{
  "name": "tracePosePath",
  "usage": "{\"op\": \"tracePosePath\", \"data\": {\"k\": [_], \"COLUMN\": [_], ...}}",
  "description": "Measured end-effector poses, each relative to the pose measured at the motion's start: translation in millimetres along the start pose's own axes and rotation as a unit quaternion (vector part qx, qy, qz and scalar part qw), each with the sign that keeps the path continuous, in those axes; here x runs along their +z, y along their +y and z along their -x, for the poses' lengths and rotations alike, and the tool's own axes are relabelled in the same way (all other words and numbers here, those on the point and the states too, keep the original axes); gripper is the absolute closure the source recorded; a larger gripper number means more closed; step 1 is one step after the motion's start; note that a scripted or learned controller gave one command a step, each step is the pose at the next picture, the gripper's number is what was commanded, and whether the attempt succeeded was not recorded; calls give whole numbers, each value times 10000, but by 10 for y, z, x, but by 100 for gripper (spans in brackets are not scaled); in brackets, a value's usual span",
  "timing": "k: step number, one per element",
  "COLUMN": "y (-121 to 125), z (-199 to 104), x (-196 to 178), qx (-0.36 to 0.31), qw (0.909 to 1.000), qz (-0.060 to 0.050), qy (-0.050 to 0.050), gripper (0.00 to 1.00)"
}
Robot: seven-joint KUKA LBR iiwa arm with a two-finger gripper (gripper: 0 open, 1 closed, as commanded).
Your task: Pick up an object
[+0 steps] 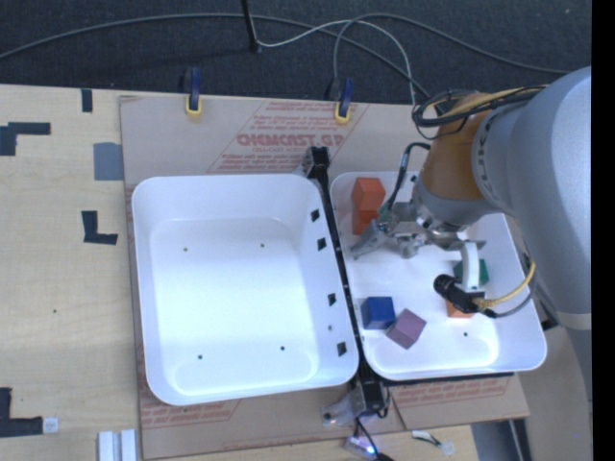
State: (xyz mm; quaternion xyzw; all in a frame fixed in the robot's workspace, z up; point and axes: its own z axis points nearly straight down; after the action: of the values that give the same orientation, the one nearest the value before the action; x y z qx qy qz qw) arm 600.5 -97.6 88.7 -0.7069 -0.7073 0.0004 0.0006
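In the right bin, my gripper hangs low near the bin's left wall, just below and to the right of a tall orange block. A blue cube and a purple cube lie side by side near the bin's front. Under the wrist at the right, a green and white object and a small orange piece are partly covered by cables. I see nothing held by the gripper.
The left bin sits beside the right one, parted from it by a black clip strip. The grey arm with its orange band covers the right bin's far right corner. Cables trail across the back of the bench.
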Motion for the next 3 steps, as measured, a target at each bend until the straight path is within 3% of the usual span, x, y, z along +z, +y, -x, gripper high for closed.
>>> {"op": "tracePosePath", "data": {"k": [1, 2, 3], "y": [451, 453, 448], "z": [-29, -29, -31], "x": [0, -109, -201], "qx": [-2, -2, -3], "qw": [10000, 10000, 10000], "qz": [5, 11, 2], "qy": [-2, -2, -2], "gripper": [0, 100, 100]}}
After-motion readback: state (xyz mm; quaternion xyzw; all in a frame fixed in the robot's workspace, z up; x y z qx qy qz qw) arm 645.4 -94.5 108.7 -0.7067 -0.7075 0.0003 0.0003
